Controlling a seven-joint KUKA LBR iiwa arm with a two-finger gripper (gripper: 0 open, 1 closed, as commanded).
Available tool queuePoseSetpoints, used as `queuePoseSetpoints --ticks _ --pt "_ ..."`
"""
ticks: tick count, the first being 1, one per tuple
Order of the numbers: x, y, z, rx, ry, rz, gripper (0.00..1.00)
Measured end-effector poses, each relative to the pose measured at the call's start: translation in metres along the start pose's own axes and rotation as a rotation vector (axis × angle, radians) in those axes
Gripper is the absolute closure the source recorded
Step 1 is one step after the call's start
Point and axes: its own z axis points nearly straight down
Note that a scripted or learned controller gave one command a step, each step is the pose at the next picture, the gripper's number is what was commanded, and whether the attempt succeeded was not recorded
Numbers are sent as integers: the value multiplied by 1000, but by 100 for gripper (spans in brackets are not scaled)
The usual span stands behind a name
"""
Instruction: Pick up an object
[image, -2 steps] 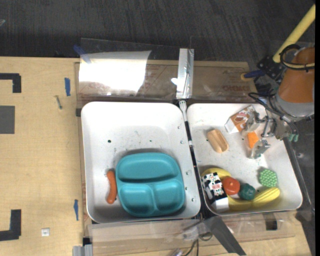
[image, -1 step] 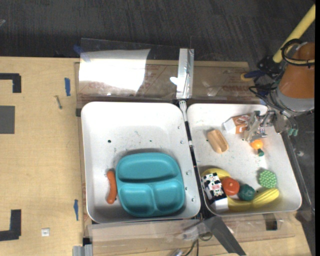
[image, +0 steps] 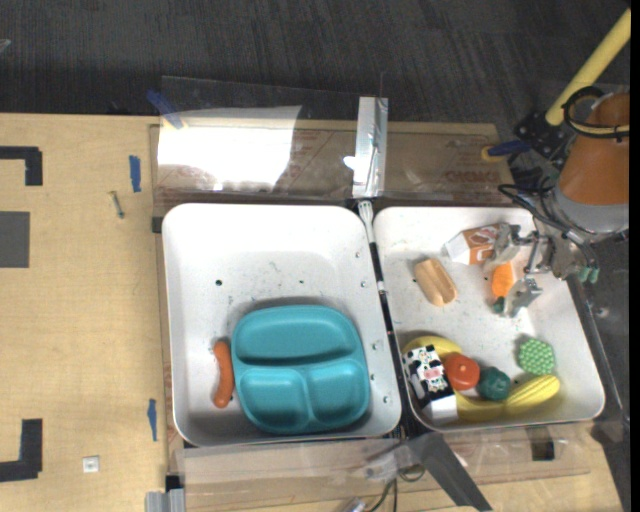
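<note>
My gripper (image: 527, 272) hangs over the upper right part of the right bin (image: 405, 232), under the orange-banded wrist (image: 597, 165). A small orange piece (image: 502, 279) lies just to its left, close against it; I cannot tell whether they touch. A white and orange carton (image: 477, 245) lies a little further left, and a tan block (image: 435, 281) beyond it. Along the bin's front edge sit a black-and-white spotted item (image: 427, 373), a red ball (image: 462, 372), a dark green piece (image: 493, 381), a yellow banana (image: 522, 394) and a green knobbly ball (image: 537, 355).
The left bin (image: 200, 250) holds a teal divided tray (image: 300, 367) and an orange sausage-shaped toy (image: 222, 373) beside it at the left. A metal divider (image: 370, 150) stands behind the gap between the bins. Cables (image: 535, 150) hang near the arm.
</note>
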Motion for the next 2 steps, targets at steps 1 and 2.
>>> queuePoseSetpoints --ticks 1,2 --pt "-8 6 4 -1 23 163 0" --pt "-17 7 -8 4 -28 166 100"
